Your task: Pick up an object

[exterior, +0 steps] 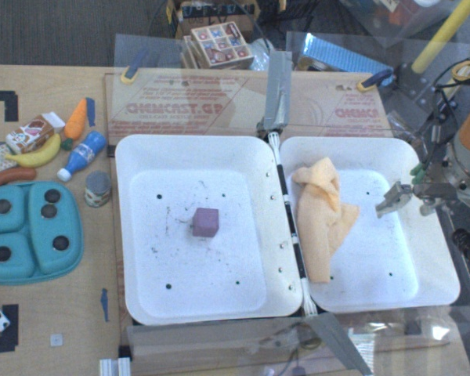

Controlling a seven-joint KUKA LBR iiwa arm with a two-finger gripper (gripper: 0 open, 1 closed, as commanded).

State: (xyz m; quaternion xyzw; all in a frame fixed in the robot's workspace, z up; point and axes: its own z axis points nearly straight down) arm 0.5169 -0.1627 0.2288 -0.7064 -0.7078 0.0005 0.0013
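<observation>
Left bin [133, 171]: holds a small purple block [205, 222] lying near its middle, alone on the speckled white floor.
Right bin [446, 288]: holds a crumpled yellow cloth [323, 214] bunched along its left side, close to the divider between the two bins.
Gripper [393, 200]: hovers over the right part of the right bin, apart from the cloth and well apart from the block; nothing is visible between its fingers, and whether they are spread or closed cannot be told.
Likely target: the cloth, being the nearer object; this is a judgement, not something shown.
Risk with the cloth: soft folds may slip out, or only a loose edge gets pinched and pulls free on lifting.
Risk with the block: the reach crosses the divider, and a slightly off-centre descent could nudge the block aside.
Risk near walls: descending by the rim could catch the bin.
</observation>
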